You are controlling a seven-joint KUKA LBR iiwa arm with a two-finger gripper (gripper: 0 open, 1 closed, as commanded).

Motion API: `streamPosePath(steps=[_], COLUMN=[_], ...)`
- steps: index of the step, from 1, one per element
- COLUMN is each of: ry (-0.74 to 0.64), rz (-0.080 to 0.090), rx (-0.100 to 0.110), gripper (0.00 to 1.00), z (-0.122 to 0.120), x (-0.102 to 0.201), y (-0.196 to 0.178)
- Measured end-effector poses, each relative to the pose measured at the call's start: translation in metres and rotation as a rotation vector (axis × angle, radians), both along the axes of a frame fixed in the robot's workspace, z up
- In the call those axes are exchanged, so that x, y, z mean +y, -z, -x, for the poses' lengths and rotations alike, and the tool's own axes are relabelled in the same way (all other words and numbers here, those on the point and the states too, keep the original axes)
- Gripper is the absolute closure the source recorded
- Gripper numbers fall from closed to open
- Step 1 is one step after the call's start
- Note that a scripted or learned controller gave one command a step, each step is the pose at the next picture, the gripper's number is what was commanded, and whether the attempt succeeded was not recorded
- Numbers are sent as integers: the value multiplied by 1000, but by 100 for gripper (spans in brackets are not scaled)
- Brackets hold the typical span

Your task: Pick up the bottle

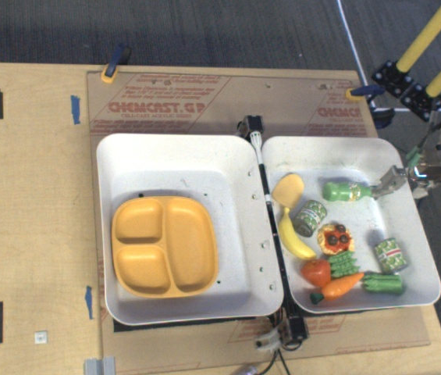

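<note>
The bottle [345, 191] is green with a pale label and lies on its side near the back of the right bin [423, 233]. My gripper [392, 181] reaches in from the right, low over the bin, and its tip is at the bottle's right end. Whether it touches the bottle is not clear. Nothing is lifted off the bin floor.
The right bin also holds a banana [294, 239], a yellow fruit [288, 189], two small cans [310, 217] [389, 254], a tomato [316, 272], a carrot [337, 287] and a cucumber [382, 284]. In the left bin [126, 162] lies a yellow divided plate [165, 244].
</note>
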State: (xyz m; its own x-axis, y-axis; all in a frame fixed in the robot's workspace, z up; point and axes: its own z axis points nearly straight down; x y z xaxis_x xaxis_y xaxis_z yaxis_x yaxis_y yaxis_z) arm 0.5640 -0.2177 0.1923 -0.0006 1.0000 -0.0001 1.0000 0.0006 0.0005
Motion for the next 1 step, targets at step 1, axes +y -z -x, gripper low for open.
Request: streamPosePath(steps=[1], ry=[321], rz=[1], rx=[-1], gripper=[0], z=[0], x=[21], y=[-26])
